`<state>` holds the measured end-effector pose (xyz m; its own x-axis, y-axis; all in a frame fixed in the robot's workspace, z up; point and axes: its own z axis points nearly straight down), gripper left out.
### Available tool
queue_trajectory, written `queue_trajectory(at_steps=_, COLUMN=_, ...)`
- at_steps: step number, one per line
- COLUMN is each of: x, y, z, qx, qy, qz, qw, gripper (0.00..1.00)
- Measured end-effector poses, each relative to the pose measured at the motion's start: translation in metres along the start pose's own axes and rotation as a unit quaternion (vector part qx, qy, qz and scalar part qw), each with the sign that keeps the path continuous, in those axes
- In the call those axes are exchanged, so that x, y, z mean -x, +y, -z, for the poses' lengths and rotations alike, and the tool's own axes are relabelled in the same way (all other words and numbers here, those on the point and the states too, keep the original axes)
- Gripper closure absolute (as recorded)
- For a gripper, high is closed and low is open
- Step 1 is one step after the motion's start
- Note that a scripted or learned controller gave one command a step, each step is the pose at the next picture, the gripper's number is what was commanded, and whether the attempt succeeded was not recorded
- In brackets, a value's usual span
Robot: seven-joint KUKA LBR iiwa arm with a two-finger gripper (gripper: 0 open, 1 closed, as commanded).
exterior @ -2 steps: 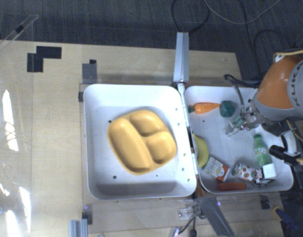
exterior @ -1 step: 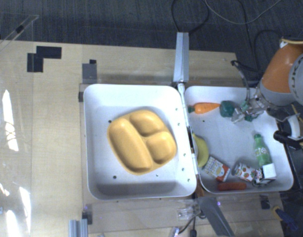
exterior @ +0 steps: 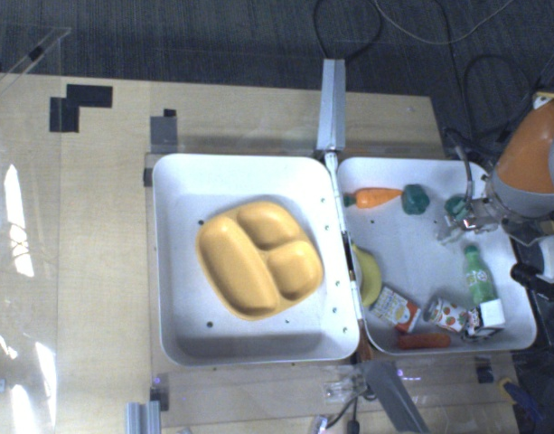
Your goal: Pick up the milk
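The end effector (exterior: 464, 215) sits at about 2 o'clock in the right bin (exterior: 412, 242), and its metal parts are small and blurred, so I cannot tell if it is open or closed; nothing can be made out in it. The arm (exterior: 534, 156) is cut off by the right edge, and mostly its orange band and grey wrist are in view, hanging over the upper right corner of this bin.

The milk (exterior: 457, 316) seems to be the small carton lying on its side at about 5 o'clock in the right bin, well apart from the end effector; its print is too small to read. Just beside it at 3 o'clock is a white-and-dark item (exterior: 490, 316) that I cannot identify.

In the same bin there are a carrot (exterior: 378, 197) and a dark green piece (exterior: 416, 199) at 12 o'clock, a green bottle (exterior: 479, 277), a yellow fruit (exterior: 370, 277) partly hidden by the bin wall at 9 o'clock, a second carton (exterior: 394, 307) and a red sausage-like thing (exterior: 425, 340) at 6 o'clock.

The left bin (exterior: 177, 269) holds a big yellow bread-like object (exterior: 258, 259) in its middle. Both bins stand on the wooden counter (exterior: 96, 287).
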<state>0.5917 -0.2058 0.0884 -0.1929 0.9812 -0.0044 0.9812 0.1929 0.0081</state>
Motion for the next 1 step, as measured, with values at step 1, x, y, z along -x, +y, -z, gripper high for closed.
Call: queue_trajectory(at_steps=1, x=-0.0759, y=0.0158, z=0.0011, qx=0.002, qy=0.001, qz=-0.064, qw=0.998, gripper=1.0)
